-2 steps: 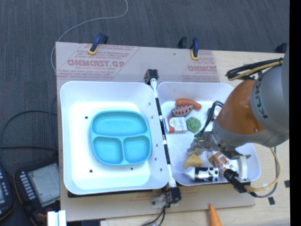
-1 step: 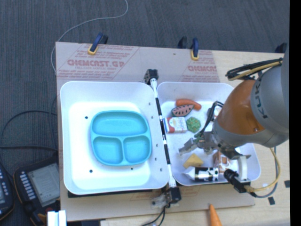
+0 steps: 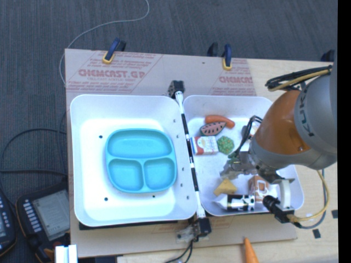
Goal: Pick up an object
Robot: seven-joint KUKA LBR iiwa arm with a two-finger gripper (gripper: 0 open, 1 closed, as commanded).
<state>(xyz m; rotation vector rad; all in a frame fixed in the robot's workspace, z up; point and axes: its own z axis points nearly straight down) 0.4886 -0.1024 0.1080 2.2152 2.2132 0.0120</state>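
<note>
White plastic on the left: the left bin [image 3: 88, 147] carries a light blue divided tray [image 3: 141, 160] with three compartments, lying flat near the middle. Across the central divider sits the right bin [image 3: 204, 104], and that's where the small toy foods are. Up top, an orange-red sausage [image 3: 220, 121] lies on its side, and touching it just below is a brownish slice with a dark rind [image 3: 213, 129]. Under those, a little red-and-white carton [image 3: 207, 144] sits next to a bumpy green piece [image 3: 225, 144]. Further down, near the bin's front wall, a pale yellow wedge [image 3: 225, 188] lies flat, and right of it a black-and-white piece [image 3: 239, 202] rests by the front rim.

Now the arm [image 3: 290, 130], grey with its orange band, comes in from the right and hangs over the bin's right half. The gripper [image 3: 237, 167] points down just above the yellow wedge, below and right of the green piece. Whether its fingers are spread or closed, I cannot tell, and nothing is visibly caught between them.
</note>
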